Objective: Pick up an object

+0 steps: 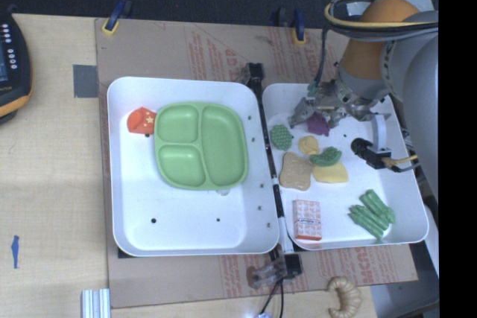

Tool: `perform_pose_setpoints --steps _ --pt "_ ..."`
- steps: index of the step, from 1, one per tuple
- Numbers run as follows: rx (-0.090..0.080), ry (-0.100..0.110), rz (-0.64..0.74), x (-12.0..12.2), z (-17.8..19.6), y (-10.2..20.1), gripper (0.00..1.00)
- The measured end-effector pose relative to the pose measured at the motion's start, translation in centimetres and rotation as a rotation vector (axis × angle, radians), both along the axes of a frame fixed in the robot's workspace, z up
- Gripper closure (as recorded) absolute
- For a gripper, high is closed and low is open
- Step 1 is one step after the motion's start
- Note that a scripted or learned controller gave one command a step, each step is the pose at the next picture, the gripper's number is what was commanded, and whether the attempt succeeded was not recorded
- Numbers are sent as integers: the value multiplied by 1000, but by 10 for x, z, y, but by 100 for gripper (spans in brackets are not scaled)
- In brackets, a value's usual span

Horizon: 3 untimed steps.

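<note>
My gripper [321, 114] is low at the back of the right bin [406, 234], right over a small purple object [320, 125] that shows just under it. Whether the purple object is held I cannot tell. In front of it lie a small yellow piece [308, 144], a green round piece [281, 136], a dark green leafy piece [326, 156], a pale yellow piece [332, 174] and a tan slice [296, 171]. A red-and-white box [306, 220] and a bunch of green beans [373, 211] lie nearer the front.
The left bin [134, 227] holds a green divided plate [201, 145] with a red object [140, 121] beside its left rim. A tan curled item [344, 296] lies on the bench in front of the bins. A black-and-orange pendant [11, 63] sits at far left.
</note>
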<state>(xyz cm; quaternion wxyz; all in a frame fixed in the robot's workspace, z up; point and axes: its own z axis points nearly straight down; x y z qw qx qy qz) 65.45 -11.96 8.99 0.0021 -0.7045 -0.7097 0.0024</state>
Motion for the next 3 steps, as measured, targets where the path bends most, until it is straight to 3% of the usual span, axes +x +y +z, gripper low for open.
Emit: perform_pose_setpoints --steps 1,2,3 --pt "-1 -2 0 1 13 -2 100" --pt "-1 -1 1 1 13 -2 0" --pt "-2 -1 2 1 24 -3 100"
